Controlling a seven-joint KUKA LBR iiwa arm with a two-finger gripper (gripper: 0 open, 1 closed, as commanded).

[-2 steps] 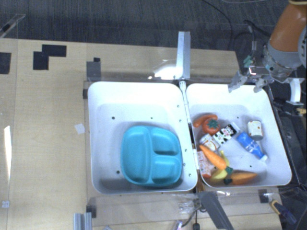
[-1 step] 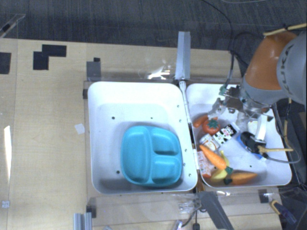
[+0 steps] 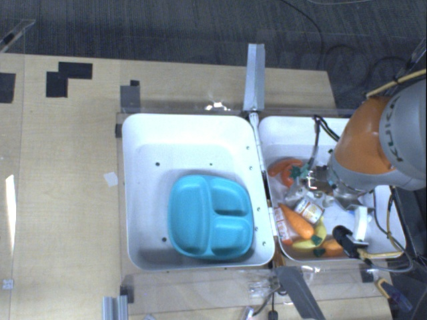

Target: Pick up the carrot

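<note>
In the right bin (image 3: pixel 283 131) — carrot (image 3: pixel 297 223), clutter.

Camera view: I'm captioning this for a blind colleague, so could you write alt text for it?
A grey arm with an orange band reaches from the right over the right bin, its hand above a pile of small items including a carrot and a banana. The left bin holds a blue divided plate.
</note>
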